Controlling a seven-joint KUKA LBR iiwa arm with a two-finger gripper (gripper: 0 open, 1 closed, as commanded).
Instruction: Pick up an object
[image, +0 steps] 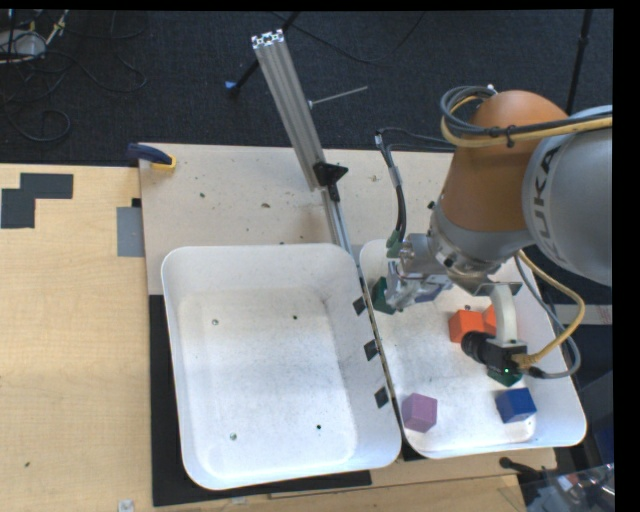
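Fingers (392, 296) at green object (381, 293); arm (560, 190) reads "KUKA"

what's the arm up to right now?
The arm's gripper is down in the right bin, near its left wall, by a dark green object. I can't tell whether it has a grasp. An orange block, purple block and blue block lie loose in the same bin. The left bin sits alongside.

Pale wooden bench (70, 300) against dark carpet (150, 70) strewn with black cables (40, 40).
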